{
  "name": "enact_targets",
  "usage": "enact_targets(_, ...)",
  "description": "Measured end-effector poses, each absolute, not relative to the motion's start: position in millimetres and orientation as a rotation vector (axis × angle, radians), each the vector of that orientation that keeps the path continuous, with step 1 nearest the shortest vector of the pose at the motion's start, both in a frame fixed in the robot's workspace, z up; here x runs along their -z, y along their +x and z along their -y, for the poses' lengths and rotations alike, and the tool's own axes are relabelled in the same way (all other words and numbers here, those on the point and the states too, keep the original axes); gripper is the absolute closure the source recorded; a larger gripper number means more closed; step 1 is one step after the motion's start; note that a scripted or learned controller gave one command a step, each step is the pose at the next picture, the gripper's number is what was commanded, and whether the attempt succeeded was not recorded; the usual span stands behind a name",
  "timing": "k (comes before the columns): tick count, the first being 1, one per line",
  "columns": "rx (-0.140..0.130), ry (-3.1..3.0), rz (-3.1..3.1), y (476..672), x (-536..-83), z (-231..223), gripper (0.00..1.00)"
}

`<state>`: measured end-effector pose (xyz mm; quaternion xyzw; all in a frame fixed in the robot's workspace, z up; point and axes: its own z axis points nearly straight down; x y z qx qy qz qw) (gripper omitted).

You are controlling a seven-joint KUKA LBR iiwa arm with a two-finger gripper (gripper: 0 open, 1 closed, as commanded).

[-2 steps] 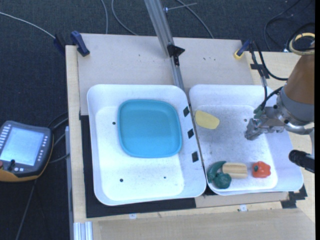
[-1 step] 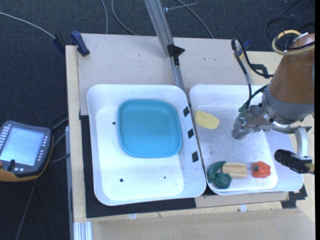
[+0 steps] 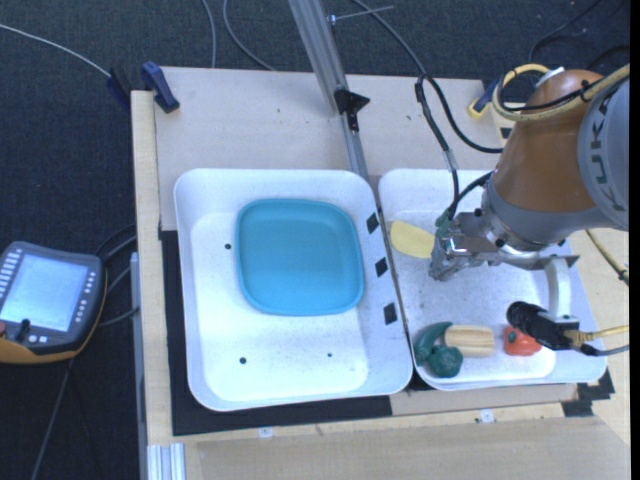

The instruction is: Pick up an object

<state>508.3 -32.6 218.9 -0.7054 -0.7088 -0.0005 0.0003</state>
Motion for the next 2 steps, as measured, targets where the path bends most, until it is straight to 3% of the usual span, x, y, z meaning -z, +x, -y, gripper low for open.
enact_targets(2,0.003,-2.215,2.227,499.1,-243,-76,1.0)
